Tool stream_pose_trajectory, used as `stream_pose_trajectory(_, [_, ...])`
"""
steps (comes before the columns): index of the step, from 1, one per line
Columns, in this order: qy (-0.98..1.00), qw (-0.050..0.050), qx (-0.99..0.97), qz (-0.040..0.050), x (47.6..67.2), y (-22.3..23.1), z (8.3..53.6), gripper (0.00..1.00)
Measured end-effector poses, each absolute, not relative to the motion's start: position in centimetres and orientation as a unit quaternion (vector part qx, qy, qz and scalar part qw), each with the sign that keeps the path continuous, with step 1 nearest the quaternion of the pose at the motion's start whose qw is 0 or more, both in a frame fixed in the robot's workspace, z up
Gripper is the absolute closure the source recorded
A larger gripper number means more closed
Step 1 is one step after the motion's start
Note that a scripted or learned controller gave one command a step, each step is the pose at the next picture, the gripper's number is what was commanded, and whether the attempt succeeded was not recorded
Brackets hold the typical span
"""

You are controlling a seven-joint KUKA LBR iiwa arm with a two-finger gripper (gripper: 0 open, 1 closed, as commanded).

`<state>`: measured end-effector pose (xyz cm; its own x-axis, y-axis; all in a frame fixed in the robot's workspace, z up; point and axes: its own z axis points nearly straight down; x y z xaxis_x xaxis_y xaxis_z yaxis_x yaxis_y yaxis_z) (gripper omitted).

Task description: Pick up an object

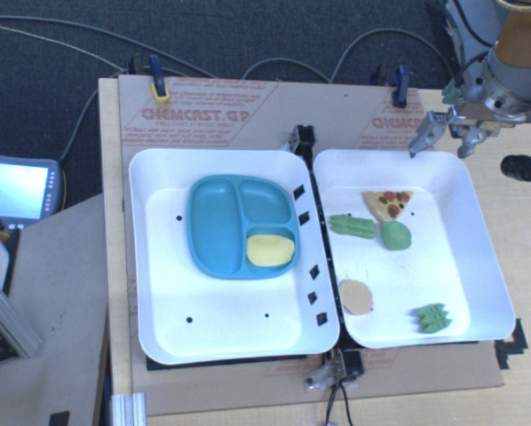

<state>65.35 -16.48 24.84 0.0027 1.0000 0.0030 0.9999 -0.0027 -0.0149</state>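
My gripper hangs above the far right corner of the right bin, open, with nothing between its fingers. Below it in that bin lie a pizza slice, a green pickle, a round green ball, a tan cookie and a leafy green piece. The left bin holds a blue divided tray with a yellow lump in its near right compartment.
Black clips join the two bins along the middle divider. Blue clamps hold a cardboard sheet at the back. A small screen stands off the bench at the left.
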Motion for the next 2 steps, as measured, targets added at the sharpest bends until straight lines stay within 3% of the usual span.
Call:
stream_pose_trajectory(1, [-0.707, 0.0, -0.707, 0.0001, 65.6, -16.4, 25.7, 0.0])
stream_pose_trajectory(2, [-0.708, 0.003, -0.706, 0.0016, 66.5, -16.2, 20.3, 0.0])
